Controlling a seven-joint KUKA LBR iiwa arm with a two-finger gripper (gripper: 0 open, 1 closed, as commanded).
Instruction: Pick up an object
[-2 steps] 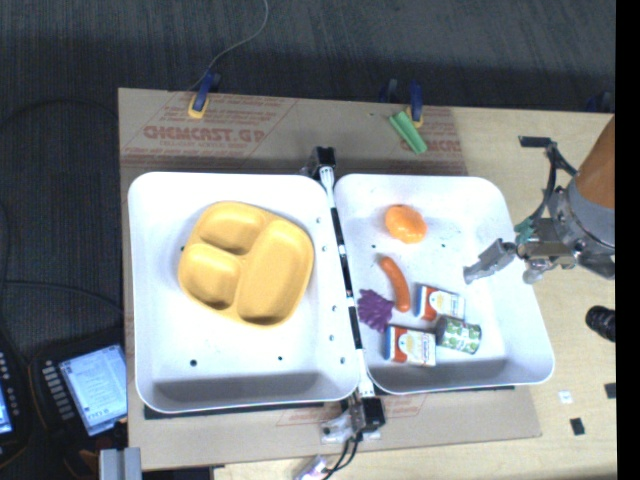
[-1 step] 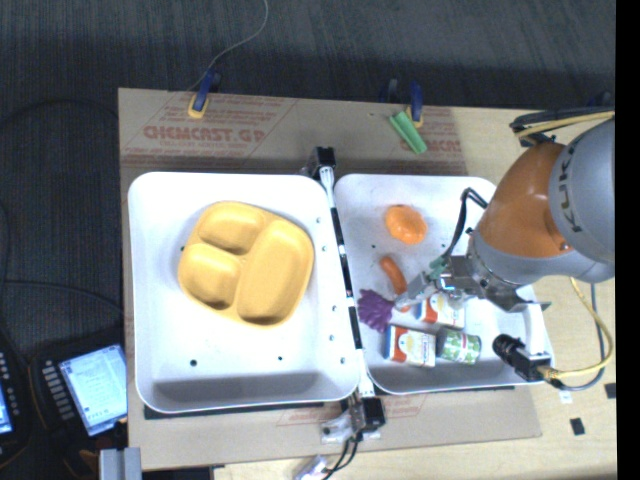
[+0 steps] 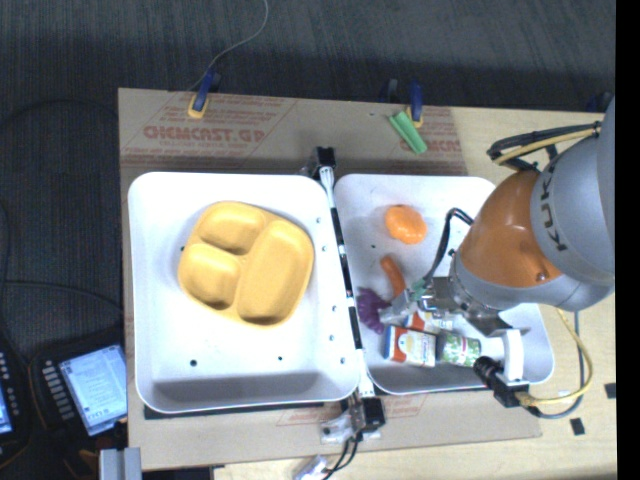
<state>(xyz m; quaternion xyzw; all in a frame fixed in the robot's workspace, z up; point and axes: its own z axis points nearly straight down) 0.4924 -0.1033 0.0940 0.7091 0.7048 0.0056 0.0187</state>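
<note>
Two bins side by side on your bench, and all the action is in the right bin. The left bin holds just a big yellow tray, lying flat and well clear of the arm. On the right you've got an orange ball near the back, a carrot just below it, a purple piece against the dividing wall, and a carton lying on its side at the front. Your gripper sits low over that cluster, between carrot and carton, but the wrist hides the tips, so you cannot tell whether it is parted or closed, or whether anything is caught. Here's the worry: those three things lie packed together, so a closing pinch may catch an edge of the carton and let it slip, or shove the carrot aside. The bin wall close by also leaves little room
</note>
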